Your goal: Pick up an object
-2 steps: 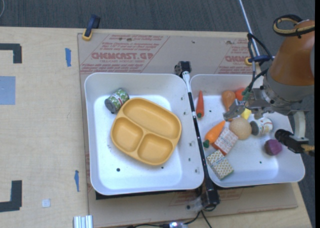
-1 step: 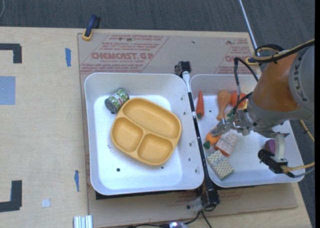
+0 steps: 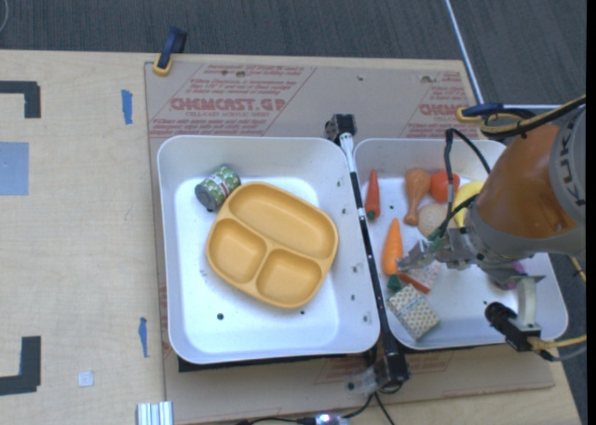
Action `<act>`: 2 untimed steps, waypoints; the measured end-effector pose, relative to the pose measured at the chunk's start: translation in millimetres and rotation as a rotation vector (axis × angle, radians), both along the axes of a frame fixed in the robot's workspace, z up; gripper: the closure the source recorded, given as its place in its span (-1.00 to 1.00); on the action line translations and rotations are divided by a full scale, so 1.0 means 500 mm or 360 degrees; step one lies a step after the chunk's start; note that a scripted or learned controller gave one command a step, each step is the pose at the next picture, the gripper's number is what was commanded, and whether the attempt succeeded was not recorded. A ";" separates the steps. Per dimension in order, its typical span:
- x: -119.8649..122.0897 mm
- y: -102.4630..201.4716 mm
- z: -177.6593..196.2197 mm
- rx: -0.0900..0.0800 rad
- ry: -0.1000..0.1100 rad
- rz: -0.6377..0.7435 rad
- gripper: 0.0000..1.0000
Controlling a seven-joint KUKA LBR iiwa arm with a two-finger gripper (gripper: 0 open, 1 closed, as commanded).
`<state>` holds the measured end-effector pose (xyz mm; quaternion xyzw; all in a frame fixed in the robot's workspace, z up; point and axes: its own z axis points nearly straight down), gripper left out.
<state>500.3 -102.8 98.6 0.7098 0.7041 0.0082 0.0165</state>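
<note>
The claw [image 3: 424, 260] hangs low over the left half of the right bin [image 3: 549, 316], amid a crowd of small things, which reads as a reach for one of them; I cannot tell how far it is open, nor that it has hold of anything; likely targets lie close: a carrot [image 3: 392, 246] just to its left and a speckled block [image 3: 413, 311] nearer the bin's front edge; a second carrot [image 3: 372, 195] lies toward the back; the left bin [image 3: 177, 227] carries a yellow divided plate [image 3: 271, 244] in its middle and a small green can [image 3: 218, 186] at its back left corner; the cardboard sheet [image 3: 233, 102] on the desk [image 3: 74, 227] bears red print, partly legible as "CHEMCAST GP".
</note>
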 end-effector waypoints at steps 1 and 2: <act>-0.010 -0.002 -0.002 0.0000 -0.0007 -0.0001 -1.00; -0.017 0.009 -0.002 0.0000 -0.0012 -0.0001 -1.00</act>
